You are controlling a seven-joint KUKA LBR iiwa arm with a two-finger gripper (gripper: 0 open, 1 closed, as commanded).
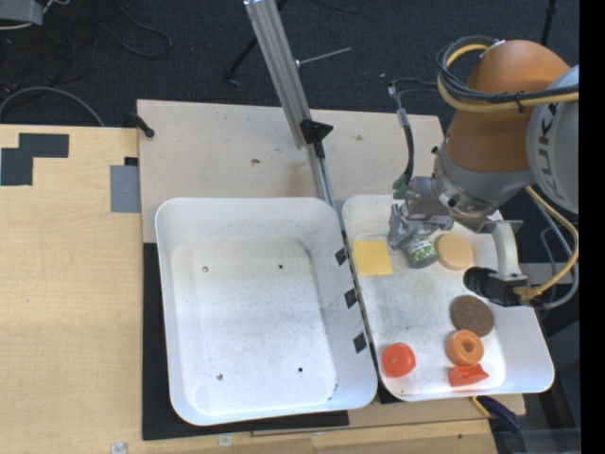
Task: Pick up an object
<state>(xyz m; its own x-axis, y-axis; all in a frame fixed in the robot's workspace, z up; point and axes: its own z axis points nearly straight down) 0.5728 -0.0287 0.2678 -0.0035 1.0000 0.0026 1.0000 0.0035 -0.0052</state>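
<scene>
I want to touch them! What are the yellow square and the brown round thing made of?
The yellow square looks like soft sponge or foam: flat, dull, no shine, though it could be plastic. The brown disc looks rough and speckled, maybe cork or felt; I can't tell for sure. Both lie in the right bin, which looks like smooth white plastic.

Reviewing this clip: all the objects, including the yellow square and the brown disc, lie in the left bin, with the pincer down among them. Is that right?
Not quite. The camera view shows the yellow square and the brown disc in the right bin, not the left. The pincer is indeed down among them there.
</scene>
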